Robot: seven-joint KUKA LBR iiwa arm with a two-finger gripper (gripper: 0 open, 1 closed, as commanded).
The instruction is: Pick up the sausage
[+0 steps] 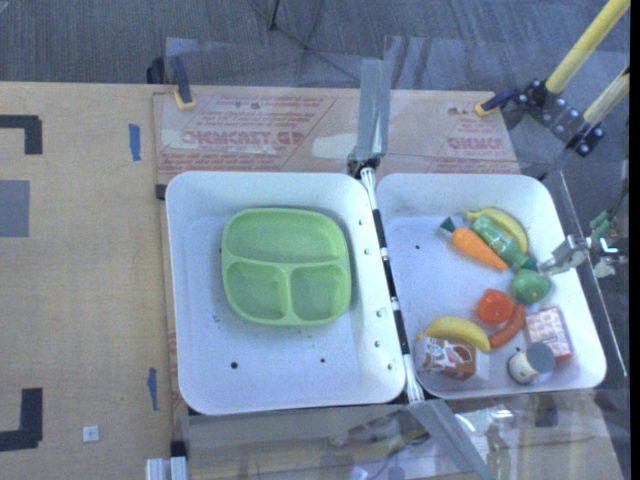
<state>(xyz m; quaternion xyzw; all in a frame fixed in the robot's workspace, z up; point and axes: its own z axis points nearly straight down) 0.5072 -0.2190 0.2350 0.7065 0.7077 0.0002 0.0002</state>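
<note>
green plate [286, 265], red sausage [509, 325], white bins [190, 268]

A green plate [287, 265] (3 compartments) sits mid left bin [190, 368]; 2 bananas [458, 330], a carrot [476, 248] crowd the right bin [400, 218].

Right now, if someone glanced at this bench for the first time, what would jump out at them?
The green divided plate sits alone in the left bin. The right bin is crowded with toy food: a carrot, two bananas, and the red sausage curving under a tomato.
</note>
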